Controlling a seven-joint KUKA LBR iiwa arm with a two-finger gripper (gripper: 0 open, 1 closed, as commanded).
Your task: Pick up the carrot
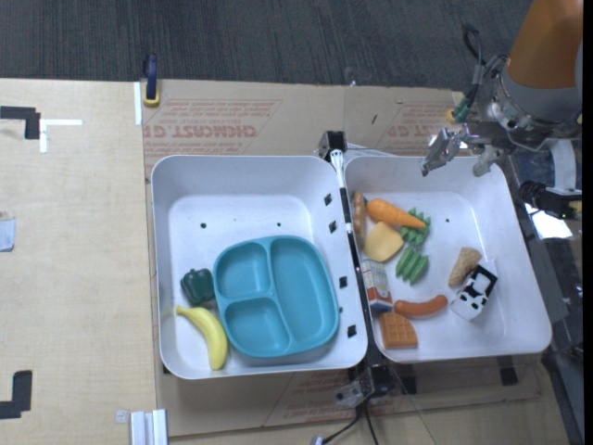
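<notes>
Camera view looks down at a slant on two bins sitting side by side on the worktop (74, 248). Left bin (176, 193): teal plate (278, 295), banana (209, 334), dark green pepper (195, 286). Right bin (519, 323): carrot (394, 214) lying near the upper left, tip toward the divider, green top toward the middle, just above a yellow chunk (383, 242) and touching or nearly touching green pods (413, 248). Also there: sausage (422, 307), waffle (399, 332), bread piece (463, 267), black-and-white carton (473, 292).

End effector (460, 154) hanging above the bin's far rim, up and to the right of the carrot, well apart from it. Fingers (435, 158) spread, nothing between them, so open and empty. Probably held high like that to keep clear of the rim and the clutter before coming down.

Task judged not yet begun on the carrot itself. Next move likely across toward the divider and down. Crowded spot: risk of catching the chunk or pods along with the carrot, or nudging it against the wall
</notes>
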